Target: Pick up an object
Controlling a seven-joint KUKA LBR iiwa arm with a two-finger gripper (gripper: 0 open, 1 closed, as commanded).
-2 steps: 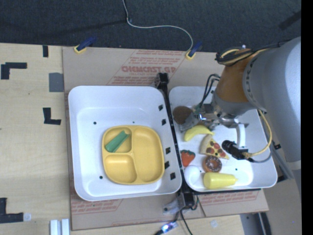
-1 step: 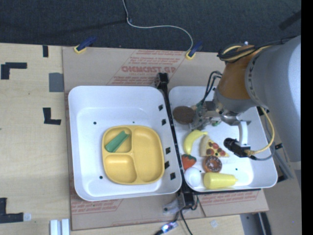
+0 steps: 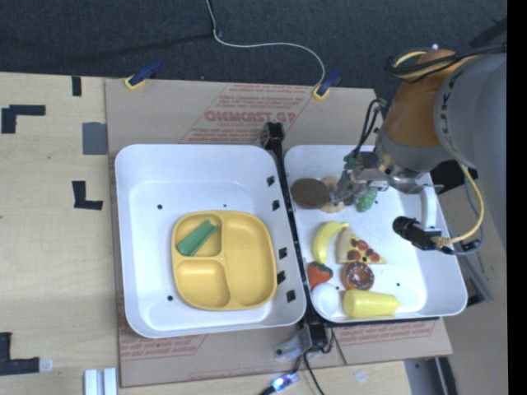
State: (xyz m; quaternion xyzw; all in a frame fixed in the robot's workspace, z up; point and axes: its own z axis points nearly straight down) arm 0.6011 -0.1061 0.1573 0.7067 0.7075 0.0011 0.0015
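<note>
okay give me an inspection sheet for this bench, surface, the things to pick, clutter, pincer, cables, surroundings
Surface: cardboard sheet under two white bins, left bin, right bin.
Job's things: right bin holds a brown disc, banana, pizza slice, donut, yellow cone-like piece.
Clutter: yellow divided plate in left bin, green piece in its upper-left compartment.
Pincer: pincer low over right bin's upper part; finger state unclear.
Cables: white cable behind the bench.
Surroundings: dark carpet.

Grey arm (image 3: 461, 105) from the right, end effector (image 3: 350, 189) low, pointing left.
</note>
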